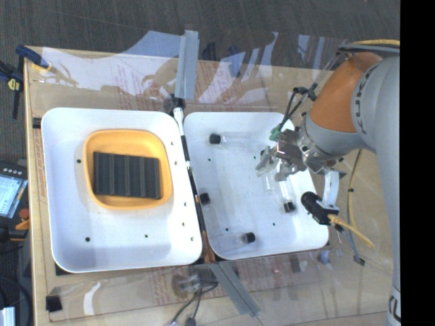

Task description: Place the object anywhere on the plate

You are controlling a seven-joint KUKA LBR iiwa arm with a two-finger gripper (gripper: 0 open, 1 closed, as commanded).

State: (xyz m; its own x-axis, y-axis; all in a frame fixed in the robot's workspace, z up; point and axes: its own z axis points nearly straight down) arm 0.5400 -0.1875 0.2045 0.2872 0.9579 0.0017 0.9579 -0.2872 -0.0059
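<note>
A yellow plate [126,143] with a dark ribbed insert lies in the left bin [68,236]. In the right bin [231,182] lie three clear vials with black caps: one at the back left [216,139], one near the front [248,237], and one toward the right [288,205]. My gripper [273,168] hangs low over the right half of the right bin, just above and left of the right-hand vial. Its fingers stand open and nothing shows between them.
A divider rail [190,182] separates the two bins. A small black piece [202,198] sits at the right bin's left edge. The arm's grey and orange wrist [346,107] covers the right bin's far right corner, with cables [346,226] trailing beside it.
</note>
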